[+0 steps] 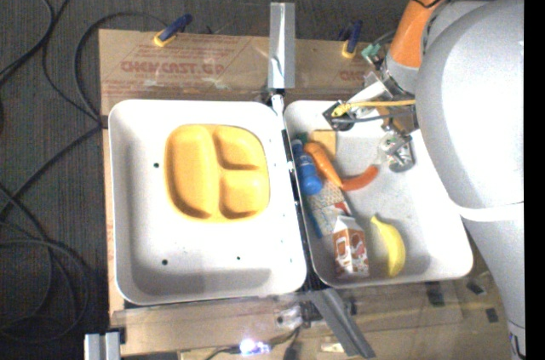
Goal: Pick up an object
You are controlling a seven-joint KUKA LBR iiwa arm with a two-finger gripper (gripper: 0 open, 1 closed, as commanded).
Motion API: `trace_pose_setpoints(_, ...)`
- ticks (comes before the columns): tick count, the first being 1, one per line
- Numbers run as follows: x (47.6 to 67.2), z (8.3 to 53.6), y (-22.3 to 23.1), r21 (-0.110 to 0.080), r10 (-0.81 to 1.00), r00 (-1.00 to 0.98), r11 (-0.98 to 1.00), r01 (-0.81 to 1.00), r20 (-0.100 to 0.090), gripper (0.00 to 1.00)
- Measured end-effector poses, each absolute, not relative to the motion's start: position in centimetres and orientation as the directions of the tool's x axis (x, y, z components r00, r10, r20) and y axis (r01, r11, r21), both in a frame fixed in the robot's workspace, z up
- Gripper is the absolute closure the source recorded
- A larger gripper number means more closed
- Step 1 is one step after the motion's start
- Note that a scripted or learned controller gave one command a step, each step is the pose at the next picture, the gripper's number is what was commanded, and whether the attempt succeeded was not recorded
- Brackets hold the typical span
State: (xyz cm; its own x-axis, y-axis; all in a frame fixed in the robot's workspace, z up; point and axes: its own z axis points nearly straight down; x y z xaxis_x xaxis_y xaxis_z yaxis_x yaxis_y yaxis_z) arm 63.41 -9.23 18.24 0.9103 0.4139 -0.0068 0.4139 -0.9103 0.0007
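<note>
We look down on two shallow white plastic bins sitting side by side on a cardboard sheet (196, 69) clamped at its far edge.

The left bin (136, 265) has smooth, rounded walls and holds a single yellow divided tray (217, 171), a glossy rounded-square plate with one large compartment and two smaller ones; nothing lies in its compartments.

The right bin (443, 248) carries the loose objects, mostly crowded toward its left wall. A blue tube-like item (305, 171), long and narrow, lies along that wall with a clear wrapper or bottle (328, 209) continuing below it. An orange carrot-shaped toy (325, 165) lies slanted across the blue item, and a thin orange curved piece (364, 177) trails off to its right. Nearer the front edge, a small carton (351, 248) printed in red and white lies on its side, and just beside it to the right rests a smooth yellow banana (390, 246). A tan block (324, 141) sits near the far wall.

The gripper (398, 152) hangs over the far part of the right bin, metallic, above bare white floor and apart from the carrot and banana. We cannot tell whether its jaws are parted or closed, and we see nothing between them. The broad grey arm (477, 111) covers the bin's right side.
</note>
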Motion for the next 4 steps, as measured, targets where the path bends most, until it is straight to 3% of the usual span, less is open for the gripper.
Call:
trace_pose_setpoints(1,60.8,9.4,-9.9,-0.005,0.503,0.865,-0.865,0.502,-0.009,0.0)
trace_pose_setpoints(2,55.2,18.1,-4.9,-0.002,0.342,0.94,-0.94,0.342,-0.008,0.0)
trace_pose_setpoints(3,58.9,9.5,-12.1,-0.003,0.48,0.877,-0.877,0.48,-0.008,0.0)
trace_pose_setpoints(4,58.7,10.1,-12.0,-0.009,0.481,0.876,-0.876,0.481,-0.013,1.0)
